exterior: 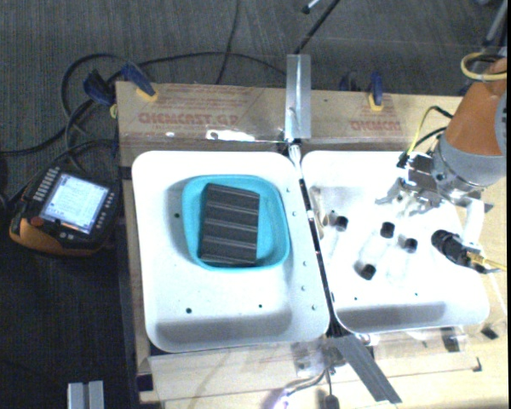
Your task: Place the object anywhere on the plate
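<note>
The object point(231, 224) is a dark grey rectangular slab with chunky ribs running across it, matte, kinda rubbery looking, and it's lying flat on the plate point(190, 228), roughly in the middle and turned a little off square. The plate is a teal rounded-rectangle dish with a raised lip, smooth plastic by the look of it, sitting in the left bin point(153, 262), which is glossy white with soft rounded corners. The gripper point(411, 201) hangs over the far side of the right bin point(409, 307), well apart from the slab, and honestly I can't tell how far open it is or whether it's got anything. The shiny metal bits blend into the white bin under them. There are a few small black knobs point(366, 271) scattered below it in that bin, and I can't make out if they're loose or part of the tool. The arm point(477, 122) is cut off at the right edge, just the orange band and a grey collar showing. Behind the bins there's a plywood board point(196, 118) with blurry red lettering I can't read, and a pendant point(68, 204) with a lit screen on the dark carpet to the left.
</note>
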